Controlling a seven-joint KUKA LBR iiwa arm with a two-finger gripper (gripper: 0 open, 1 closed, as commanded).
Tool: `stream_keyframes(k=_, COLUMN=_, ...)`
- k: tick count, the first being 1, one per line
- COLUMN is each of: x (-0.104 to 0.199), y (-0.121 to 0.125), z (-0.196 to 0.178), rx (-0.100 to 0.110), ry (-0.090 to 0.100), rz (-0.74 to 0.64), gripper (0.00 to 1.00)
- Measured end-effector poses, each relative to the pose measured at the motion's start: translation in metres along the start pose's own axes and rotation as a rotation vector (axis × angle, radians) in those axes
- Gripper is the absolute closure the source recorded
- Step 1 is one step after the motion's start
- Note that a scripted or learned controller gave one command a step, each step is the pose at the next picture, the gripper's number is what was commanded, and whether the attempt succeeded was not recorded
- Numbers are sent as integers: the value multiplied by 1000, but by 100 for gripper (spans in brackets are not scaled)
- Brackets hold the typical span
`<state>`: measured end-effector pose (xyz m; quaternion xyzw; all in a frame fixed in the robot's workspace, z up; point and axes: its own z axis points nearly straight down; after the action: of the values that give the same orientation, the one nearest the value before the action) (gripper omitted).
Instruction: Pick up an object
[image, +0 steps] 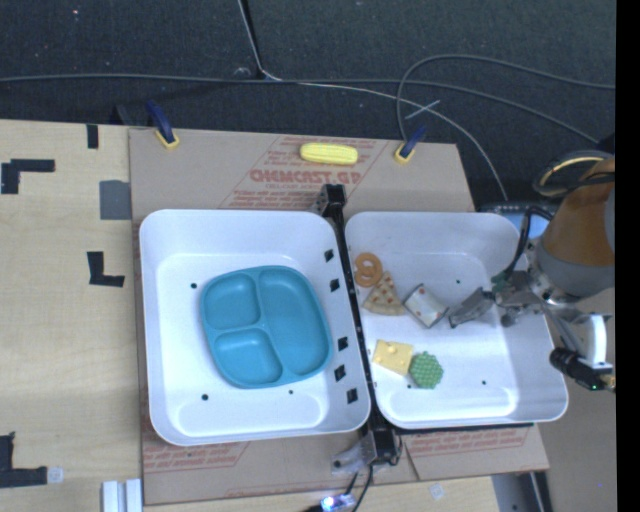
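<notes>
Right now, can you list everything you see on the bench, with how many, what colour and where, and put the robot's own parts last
Shallow white plastic bins: two, white, side by side on the cardboard.
Blue divided plastic plate: one, blue, in the left bin.
Tan pretzel-shaped toy: one, tan, right bin, upper left.
Tan dotted wedge toy: one, tan, just below the pretzel.
Yellow cheese-like block: one, yellow, right bin, lower left.
Green bumpy round toy: one, green, beside the yellow block.
Small grey block: one, grey, right bin middle.
Yellow corn-shaped toy: one, yellow, on the cardboard above the bins.
Arm: one, grey with orange band, right.
Tool: one, dark, over the right bin near the grey block.
</notes>
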<state>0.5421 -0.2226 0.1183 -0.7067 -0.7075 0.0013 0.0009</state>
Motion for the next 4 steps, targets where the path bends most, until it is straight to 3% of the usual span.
stream_keyframes(k=1, x=1, y=0, z=-12, rx=-1, ry=1, rz=-1, gripper=100)
stream_keyframes(k=2, x=5, y=2, z=-74, rx=-6, ry=-1, rz=-1, gripper=100)
stream_keyframes(k=3, x=5, y=3, z=-85, rx=-4, ry=0, rz=0, gripper=100)
stream_keyframes(k=4, x=64, y=-5, z=-95, rx=-2, ry=2, rz=-4, gripper=100)
